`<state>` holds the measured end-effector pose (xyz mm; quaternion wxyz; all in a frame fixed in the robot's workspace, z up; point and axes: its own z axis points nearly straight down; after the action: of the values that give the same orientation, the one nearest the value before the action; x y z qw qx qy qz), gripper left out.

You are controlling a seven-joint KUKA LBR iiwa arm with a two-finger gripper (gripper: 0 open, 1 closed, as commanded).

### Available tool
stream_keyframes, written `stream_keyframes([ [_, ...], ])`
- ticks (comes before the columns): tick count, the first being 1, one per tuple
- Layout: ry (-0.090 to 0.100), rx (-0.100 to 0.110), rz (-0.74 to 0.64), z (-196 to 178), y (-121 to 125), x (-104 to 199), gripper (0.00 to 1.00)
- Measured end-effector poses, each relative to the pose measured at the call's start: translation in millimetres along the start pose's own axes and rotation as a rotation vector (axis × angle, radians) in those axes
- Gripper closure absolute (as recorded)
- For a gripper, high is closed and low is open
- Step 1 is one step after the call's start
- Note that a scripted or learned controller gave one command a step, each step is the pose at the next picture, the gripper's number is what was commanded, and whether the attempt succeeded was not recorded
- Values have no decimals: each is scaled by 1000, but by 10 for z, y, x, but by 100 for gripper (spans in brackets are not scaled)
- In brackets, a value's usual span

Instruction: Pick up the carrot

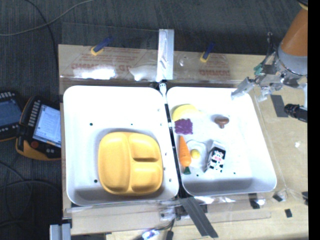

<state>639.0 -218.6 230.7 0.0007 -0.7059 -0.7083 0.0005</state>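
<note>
— Looking at the carrot [184,152] first: where does it lie?

— It lies in my right bin [260,149], hard against the left wall, at about eight o'clock from the bin's middle. It is orange and tapered, with its narrow tip toward twelve o'clock and a bit of green at the six o'clock end. A fried egg toy [195,151] touches it at three o'clock, and a purple piece [183,126] sits just beyond its tip.

— And you?

— My gripper [246,88] hangs over the bin's two o'clock corner, well apart from the carrot and holding nothing. Whether my fingers are spread or closed I cannot tell.

— So which step?

— The approach, I judge; no grasp yet. Next I must travel toward eight o'clock, line up across the carrot's width and descend, minding the wall and the egg.
</note>
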Motion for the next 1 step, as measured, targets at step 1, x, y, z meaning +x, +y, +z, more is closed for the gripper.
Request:
stream_keyframes([
  [1,0,1,-54,747,-306,829,0],
])
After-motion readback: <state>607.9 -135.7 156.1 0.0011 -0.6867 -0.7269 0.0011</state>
